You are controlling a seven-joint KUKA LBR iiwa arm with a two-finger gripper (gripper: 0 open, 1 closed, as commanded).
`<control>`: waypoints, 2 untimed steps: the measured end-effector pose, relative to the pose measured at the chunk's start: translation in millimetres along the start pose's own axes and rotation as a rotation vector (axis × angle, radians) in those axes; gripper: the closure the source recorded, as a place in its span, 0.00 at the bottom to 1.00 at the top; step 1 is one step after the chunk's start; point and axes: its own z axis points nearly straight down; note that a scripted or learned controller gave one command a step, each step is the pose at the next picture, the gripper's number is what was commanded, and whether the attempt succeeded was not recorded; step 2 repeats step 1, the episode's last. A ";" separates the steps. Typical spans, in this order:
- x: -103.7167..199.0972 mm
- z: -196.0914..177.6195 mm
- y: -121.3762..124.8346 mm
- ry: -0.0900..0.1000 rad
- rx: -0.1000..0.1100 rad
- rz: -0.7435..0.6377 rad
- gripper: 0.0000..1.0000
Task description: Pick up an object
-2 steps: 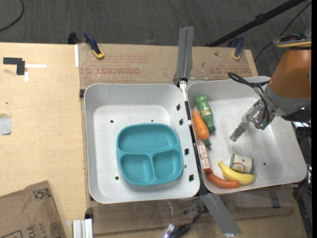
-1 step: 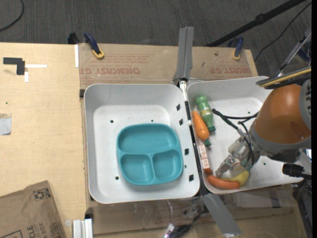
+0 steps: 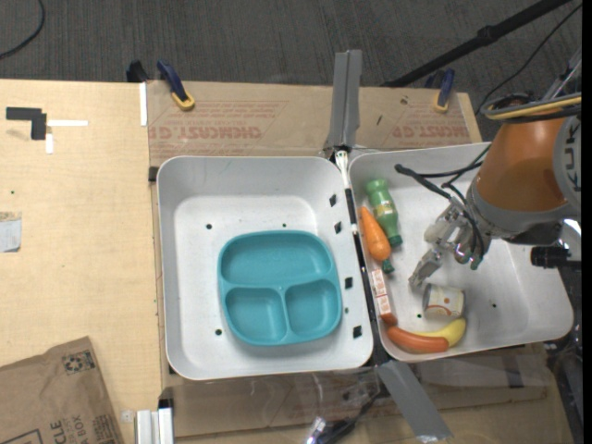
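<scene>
The pincer (image 3: 435, 265) is hanging over the right bin (image 3: 518, 326), its metal fingers appearing spread and pinching nothing; no object is lying between them. Directly below its tips a small white mug (image 3: 443, 300) is lying tipped on its side, the likeliest target. Risk, in my judgement: the mug is presenting a smooth rounded wall, so fingers closing off-centre are liable to squirt it away or roll it against the banana (image 3: 452, 332), which is sitting just beyond the mug and touching, or nearly touching, it. A hot dog (image 3: 418, 339), glossy and sausage-shaped, is lying against the banana, further from the pincer, so a shove is likely to disturb all three. The dangling black cable (image 3: 435, 185) above the pincer is looking slack and could snag. To the pincer's left a tapered orange carrot (image 3: 375, 234) and a green bottle (image 3: 381, 208) are lying side by side near the bin's dividing wall, with a narrow red-and-white packet (image 3: 378, 285) below them. Well apart to the left, a teal divided plate (image 3: 278, 287), moulded plastic with three compartments, is resting in the left bin (image 3: 185, 248). Both bins are appearing as thin, shallow white plastic.
</scene>
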 end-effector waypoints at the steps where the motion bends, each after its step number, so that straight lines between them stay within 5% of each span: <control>1: -31.5 -112.7 20.4 0.011 0.009 -0.034 0.00; 2: -31.5 -112.7 20.4 0.011 0.009 -0.034 0.00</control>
